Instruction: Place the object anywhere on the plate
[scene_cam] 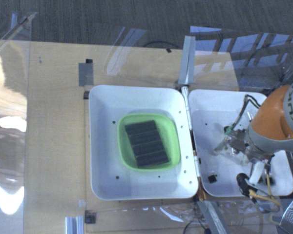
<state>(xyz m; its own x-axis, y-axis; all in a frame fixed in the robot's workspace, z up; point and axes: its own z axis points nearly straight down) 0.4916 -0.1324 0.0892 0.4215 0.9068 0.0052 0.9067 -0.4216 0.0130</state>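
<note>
Two bins: left bin (102, 130) holds green plate (124, 130) bearing dark ridged block (146, 143); pincer (229, 147) state unclear.

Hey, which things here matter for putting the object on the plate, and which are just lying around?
For the job:
green plate in the left bin
dark ridged block, already lying on the plate
gripper, over the right bin

Just lying about:
small dark piece in the right bin

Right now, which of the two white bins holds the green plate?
The left bin: the green plate sits inside it; the right bin has the arm above it.
</note>
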